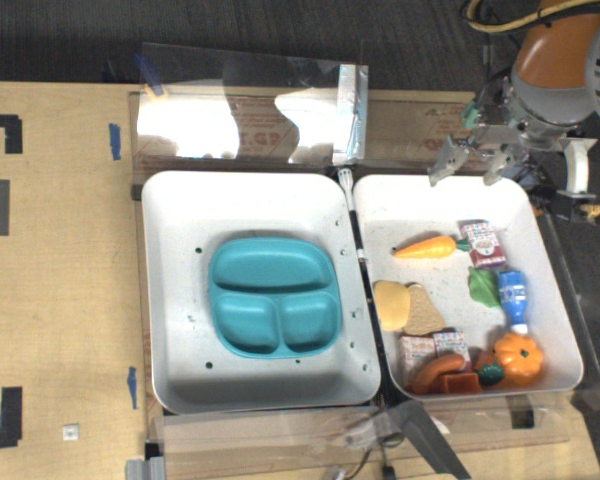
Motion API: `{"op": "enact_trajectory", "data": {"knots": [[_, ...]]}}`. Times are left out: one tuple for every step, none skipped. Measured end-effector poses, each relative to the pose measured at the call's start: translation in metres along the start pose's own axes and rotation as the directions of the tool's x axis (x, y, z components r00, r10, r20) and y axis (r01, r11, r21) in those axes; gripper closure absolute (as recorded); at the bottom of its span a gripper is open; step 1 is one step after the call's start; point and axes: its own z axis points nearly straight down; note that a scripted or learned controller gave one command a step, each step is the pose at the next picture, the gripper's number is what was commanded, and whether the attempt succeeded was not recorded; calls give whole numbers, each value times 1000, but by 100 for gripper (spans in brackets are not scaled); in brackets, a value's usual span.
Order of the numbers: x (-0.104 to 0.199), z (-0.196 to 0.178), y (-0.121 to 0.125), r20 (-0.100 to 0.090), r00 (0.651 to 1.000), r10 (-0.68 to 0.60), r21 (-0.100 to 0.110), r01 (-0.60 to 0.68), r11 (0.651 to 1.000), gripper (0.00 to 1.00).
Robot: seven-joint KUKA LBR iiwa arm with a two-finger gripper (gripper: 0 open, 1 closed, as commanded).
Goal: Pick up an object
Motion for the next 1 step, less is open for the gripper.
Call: {"op": "enact_trajectory", "data": {"knots": [[-36, 142, -59, -1, 996, -93, 4, 93, 996, 0]]}}
